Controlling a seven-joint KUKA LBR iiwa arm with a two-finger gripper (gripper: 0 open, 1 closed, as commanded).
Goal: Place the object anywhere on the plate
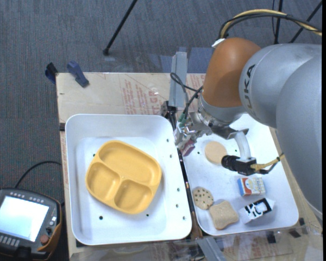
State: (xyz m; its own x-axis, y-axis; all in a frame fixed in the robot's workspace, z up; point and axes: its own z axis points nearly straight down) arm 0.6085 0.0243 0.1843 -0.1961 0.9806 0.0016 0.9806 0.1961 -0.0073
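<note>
You are watching the gripper hanging over the right bin's left edge; whether it is gripping anything cannot be told. The yellow three-compartment plastic plate is lying to its left, slightly nearer, in the left white bin.

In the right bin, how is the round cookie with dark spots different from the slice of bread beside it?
The cookie is round with dark spots; the bread slice is squarish and plain tan. The cookie looks smaller than the bread slice, and lies nearer the bin's left wall. Both lie flat in the right bin.
</note>
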